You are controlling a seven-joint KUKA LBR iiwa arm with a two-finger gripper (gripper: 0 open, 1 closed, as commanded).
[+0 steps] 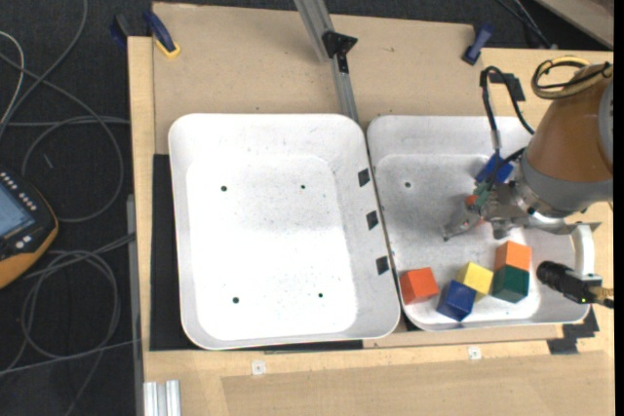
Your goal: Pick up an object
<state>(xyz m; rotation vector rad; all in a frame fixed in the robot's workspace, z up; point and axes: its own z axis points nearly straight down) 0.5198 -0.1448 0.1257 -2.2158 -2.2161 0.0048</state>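
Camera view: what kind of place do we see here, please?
Probably a robotics lab test bench. Two white bins sit on a clamped wooden board, loose cables lie across the floor, and a robot arm reaches over coloured blocks.

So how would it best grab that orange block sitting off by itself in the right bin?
From straight above, fingers closing on two opposite flat sides of the orange block. It lies apart from the blue block, so there looks to be room around it.

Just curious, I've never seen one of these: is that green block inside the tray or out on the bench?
Inside. The green cube block rests on the floor of the right shallow white bin, near its front edge, beside a yellow cube block.
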